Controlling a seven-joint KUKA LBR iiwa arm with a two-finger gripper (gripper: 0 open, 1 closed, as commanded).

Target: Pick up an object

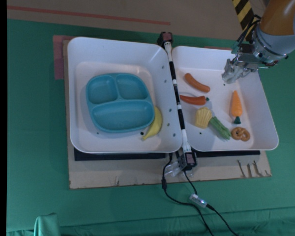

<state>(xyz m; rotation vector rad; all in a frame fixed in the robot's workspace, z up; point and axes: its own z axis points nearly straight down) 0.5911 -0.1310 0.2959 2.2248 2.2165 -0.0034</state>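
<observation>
The tool (232,75) hangs over the far right part of the right bin (265,132); whether it is spread or pressed together, I cannot tell. Below it in that bin lie a sausage (196,82), a red chilli (193,100), a carrot (235,104), a corn cob (211,121) and a pretzel (240,133). The left bin (88,50) holds a blue divided plate (119,102) with a banana (155,124) beside it

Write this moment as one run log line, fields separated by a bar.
phase: approach | gripper: over right bin, far right part, nothing seen between fingers | nearest item: carrot | left bin: blue plate, banana
</observation>
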